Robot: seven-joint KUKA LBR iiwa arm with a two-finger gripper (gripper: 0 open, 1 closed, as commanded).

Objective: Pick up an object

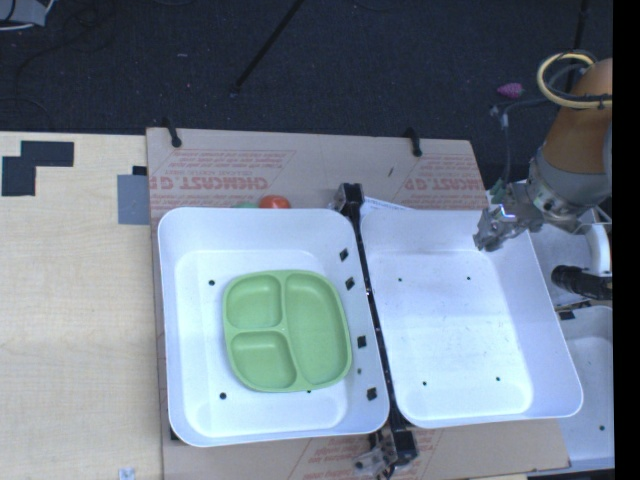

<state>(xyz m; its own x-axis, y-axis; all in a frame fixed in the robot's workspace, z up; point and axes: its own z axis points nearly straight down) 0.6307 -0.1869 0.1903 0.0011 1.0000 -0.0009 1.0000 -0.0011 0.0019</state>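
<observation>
Green divided plate (288,330) in left white bin (190,248)

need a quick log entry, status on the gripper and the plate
Gripper over the right bin's far right corner, nothing seen in it. Green divided plate flat in the left bin, untouched. Nothing on the plate or beside it in that bin.

white bins (262,226): 2 counted | green divided plate (287,329): 1 counted | small red-orange object (274,203): 1 counted
</observation>
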